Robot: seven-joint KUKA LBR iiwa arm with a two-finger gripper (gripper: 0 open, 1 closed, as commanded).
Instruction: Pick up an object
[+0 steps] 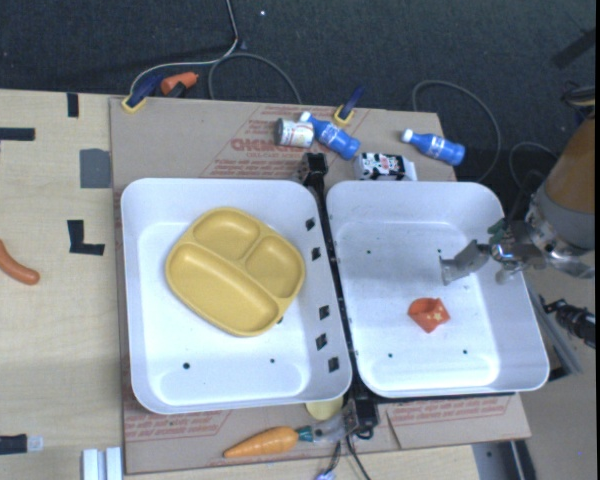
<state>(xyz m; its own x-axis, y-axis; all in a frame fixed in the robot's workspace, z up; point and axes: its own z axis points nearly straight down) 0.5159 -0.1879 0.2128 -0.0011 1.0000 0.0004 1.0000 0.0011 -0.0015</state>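
A small red object (428,314) lies in the right bin (400,213), a little right of its middle. My gripper (483,265) hangs over the same bin's right side, up and to the right of the red object and apart from it. Its fingers (460,264) are spread open with nothing between them. A yellow divided plate (237,268) lies in the left bin (150,368).
Behind the bins lie two blue bottles (335,136) (435,147) and a small black-and-white item (385,166). A carrot (263,442) rests on the cardboard in front. A sausage (12,261) lies far left on the bench. Cables and clamps (180,81) sit at the back.
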